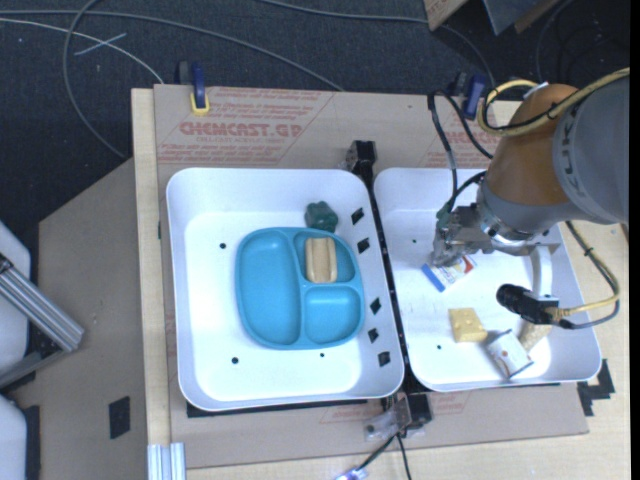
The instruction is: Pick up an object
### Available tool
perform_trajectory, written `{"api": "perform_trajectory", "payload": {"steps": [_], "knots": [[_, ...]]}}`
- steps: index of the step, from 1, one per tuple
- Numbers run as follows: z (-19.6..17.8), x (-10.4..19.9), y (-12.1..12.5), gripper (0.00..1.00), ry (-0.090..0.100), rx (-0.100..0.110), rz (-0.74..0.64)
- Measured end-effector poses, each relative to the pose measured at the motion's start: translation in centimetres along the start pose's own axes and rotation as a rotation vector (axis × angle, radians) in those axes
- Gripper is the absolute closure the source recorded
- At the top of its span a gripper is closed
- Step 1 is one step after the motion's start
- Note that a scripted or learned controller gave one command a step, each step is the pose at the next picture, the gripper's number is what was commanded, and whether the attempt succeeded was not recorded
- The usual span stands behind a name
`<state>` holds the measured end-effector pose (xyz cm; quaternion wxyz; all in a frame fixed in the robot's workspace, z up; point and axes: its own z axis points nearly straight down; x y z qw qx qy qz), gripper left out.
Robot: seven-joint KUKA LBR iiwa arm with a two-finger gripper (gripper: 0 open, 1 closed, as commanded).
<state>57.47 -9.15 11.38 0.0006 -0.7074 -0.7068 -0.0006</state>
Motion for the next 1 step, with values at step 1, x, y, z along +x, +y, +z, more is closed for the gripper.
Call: {"api": "perform_trajectory", "payload": {"steps": [1], "knots": [[-4.44, -0.06, 0.57, 1.0, -0.002, -0.005, -0.002]]}}
